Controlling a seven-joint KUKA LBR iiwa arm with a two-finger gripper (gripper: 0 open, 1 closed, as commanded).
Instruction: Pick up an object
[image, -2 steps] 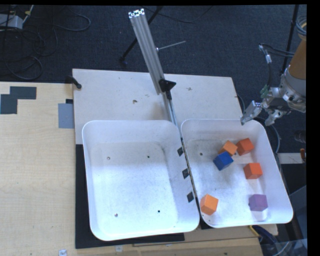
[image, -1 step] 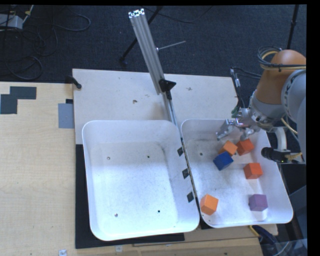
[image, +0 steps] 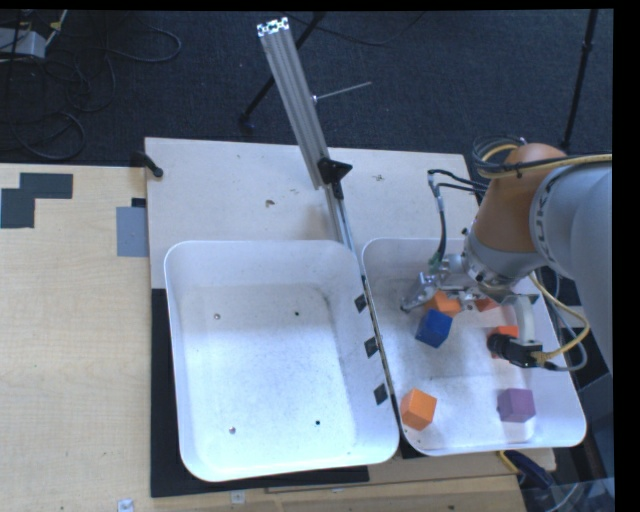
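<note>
Here, at a slant from above, two shallow white plastic bins side by side on a pale bench: left bin (image: 200, 262) and right bin (image: 560, 425). Reaching in from the right, a grey arm with an orange band (image: 510, 215) above the wrist, ending in a two-finger gripper (image: 440, 300) low over the upper part of the right bin. Hard to tell how far the claw stands open, and nothing plainly seen between its tips, so no grasp to report. Just below the gripper, a small dark blue cube (image: 433, 328), tilted on the bin floor, matte, with one lighter face turned upward; touching the claw or merely beside it, cannot tell. Right behind the blue cube, near the wrist, a small orange block (image: 447, 305), partly hidden. Near the front left corner of the same bin, an orange cube (image: 419, 408), well apart from the gripper. Near the front right, a purple cube (image: 516, 405), squarish and matte. Between the bins, a slanted ribbed aluminium rail (image: 297, 105) rising toward the top.
</note>
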